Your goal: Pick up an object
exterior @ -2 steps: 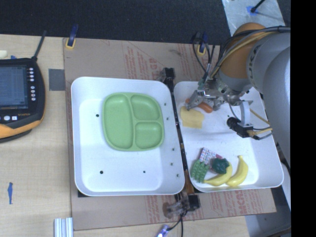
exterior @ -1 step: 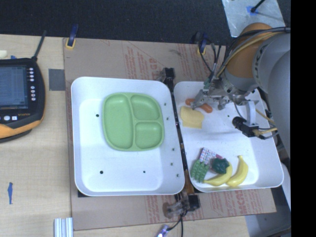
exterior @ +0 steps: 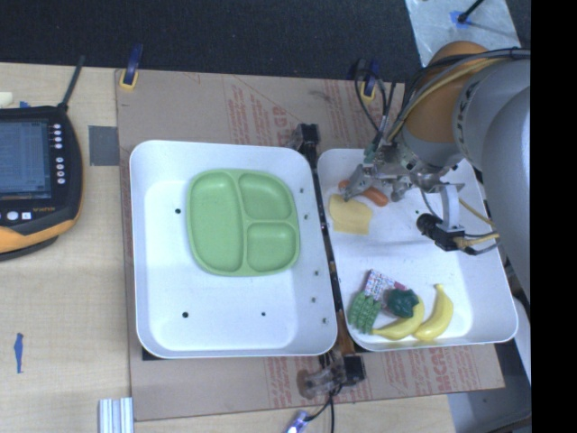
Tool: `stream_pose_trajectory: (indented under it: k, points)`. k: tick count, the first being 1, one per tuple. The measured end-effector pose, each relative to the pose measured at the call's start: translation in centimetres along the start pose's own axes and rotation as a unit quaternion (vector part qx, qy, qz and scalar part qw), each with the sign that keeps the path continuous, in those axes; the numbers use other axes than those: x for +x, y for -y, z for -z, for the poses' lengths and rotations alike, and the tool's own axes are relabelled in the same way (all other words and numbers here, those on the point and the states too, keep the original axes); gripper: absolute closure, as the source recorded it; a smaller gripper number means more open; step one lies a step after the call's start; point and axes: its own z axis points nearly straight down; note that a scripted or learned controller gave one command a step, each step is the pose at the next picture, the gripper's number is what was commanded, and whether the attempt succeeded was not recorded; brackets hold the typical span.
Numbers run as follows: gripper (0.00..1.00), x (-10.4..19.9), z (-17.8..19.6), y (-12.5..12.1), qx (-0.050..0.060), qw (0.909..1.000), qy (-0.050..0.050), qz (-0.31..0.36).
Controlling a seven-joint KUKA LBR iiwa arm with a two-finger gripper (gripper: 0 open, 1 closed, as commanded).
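Observation:
My gripper is low over the back left part of the right bin, hanging from the grey arm with its orange band. A small orange-red piece lies right under it, partly hidden by it. Just in front and to the left lies a pale yellow cheese block. At the bin's front sit a yellow banana, a green broccoli piece, a green ridged piece and a small patterned packet.
The left bin holds a green divided plate. A teach pendant lies on the bench at the far left. A black cable connector hangs by the arm over the right bin.

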Motion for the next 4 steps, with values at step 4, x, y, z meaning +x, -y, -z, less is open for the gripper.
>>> stream_pose_trajectory:
  k: [4]
  points:
    - [0.00,1.3,0.0,0.0,0.001,1.0000,0.000,0.000]
